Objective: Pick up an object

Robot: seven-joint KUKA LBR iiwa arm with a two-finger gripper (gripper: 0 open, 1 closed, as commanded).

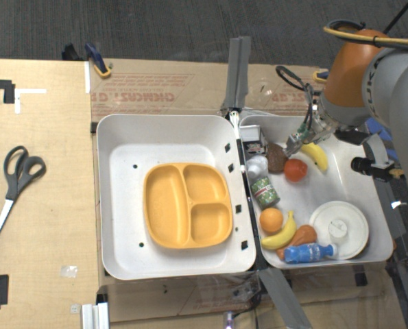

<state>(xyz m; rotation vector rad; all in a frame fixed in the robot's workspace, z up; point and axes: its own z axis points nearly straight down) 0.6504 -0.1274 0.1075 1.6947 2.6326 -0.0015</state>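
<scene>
- Dark carpet lies beyond a pale wooden bench (39, 252) that bears two white bins side by side, with brown cardboard (162, 91) under their far edge.
- Nearest in the right bin (378, 252), a blue bottle (308, 253) lies on its side along the front wall, touching a carrot (302, 237) just behind it.
- A white lid (339, 229) sits to the right of these, close to the bottle's cap end.
- A banana (280, 236) curves beside the carrot, with an orange (271, 219) touching its upper end.
- Behind them a green-labelled can (265, 192) lies tilted by the divider, and a silvery thing (256, 165) sits just past it.
- Mid-bin, a tomato (295, 170) rests near a brown, rounded thing (277, 157).
- A second, smaller banana (316, 155) lies just beyond the tomato, under the gripper (301, 139); whether the fingers are apart or clamped on it I cannot tell.
- The arm (368, 81) reaches in from the right, orange band above the wrist.
- In the left bin (114, 204), a yellow divided plate (188, 205) sits near the middle.
- On the bench at left, scissors (15, 184) lie well apart from the bins.
</scene>
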